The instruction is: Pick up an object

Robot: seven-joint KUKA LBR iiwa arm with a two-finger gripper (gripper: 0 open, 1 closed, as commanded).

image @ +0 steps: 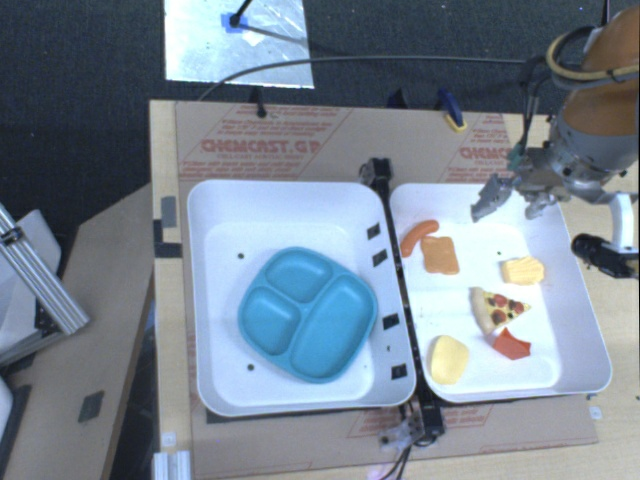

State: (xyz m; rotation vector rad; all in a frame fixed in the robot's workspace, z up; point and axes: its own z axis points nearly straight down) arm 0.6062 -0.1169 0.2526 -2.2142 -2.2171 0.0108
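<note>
From where I stand, the arm [595, 98] leans in over the far right corner of the right bin [575, 313], and its gripper [514, 202] hangs above the bin's back edge with its two fingers spread apart and nothing between them. Below it, the toy foods lie scattered on the white floor of that bin: an orange sausage [418, 236] near the divider, touching or just beside a tan toast piece [441, 256]; a yellow cheese chunk [523, 270] over toward the right wall, nearest the gripper but clearly apart from it; a pizza slice [495, 309] in the middle; a red piece [513, 345] just in front of the pizza; and a pale yellow lump [449, 359] near the front. In the left bin [215, 268] a blue compartment plate [306, 313] sits flat, slightly turned.
</note>
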